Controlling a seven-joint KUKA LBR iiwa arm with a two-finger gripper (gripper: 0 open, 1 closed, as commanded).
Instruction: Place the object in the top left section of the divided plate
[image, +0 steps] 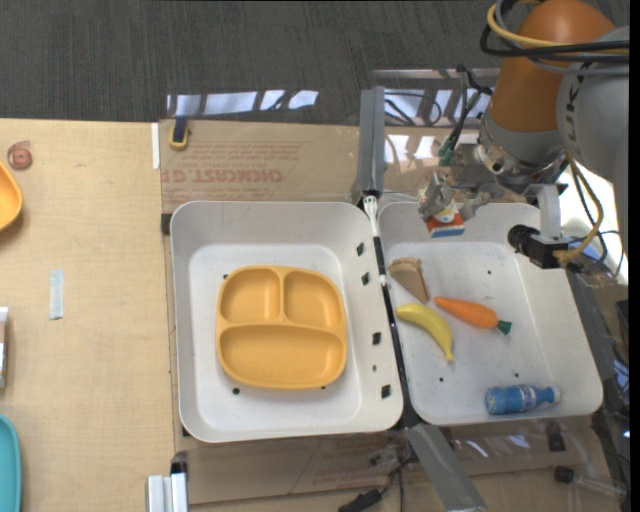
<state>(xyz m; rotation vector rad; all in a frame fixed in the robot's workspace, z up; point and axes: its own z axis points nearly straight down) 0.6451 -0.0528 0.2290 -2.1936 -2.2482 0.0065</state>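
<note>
Divided plate (283, 327) lies unobstructed; bin ridge (378, 270) bars the crossing.

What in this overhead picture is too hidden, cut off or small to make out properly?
- Pincer: at the right bin's far edge; cables and wrist crowd it, so open or shut is unclear.
- A small red-and-white item just beneath it: too small to identify, and contact is unclear.
- Orange dish and teal object: cut off by the left edge.
- Blue bottle's label: too small to read.

Arm (560, 90) cut by top and right edges; tool (447, 205) fingertips too small to tell.
</note>
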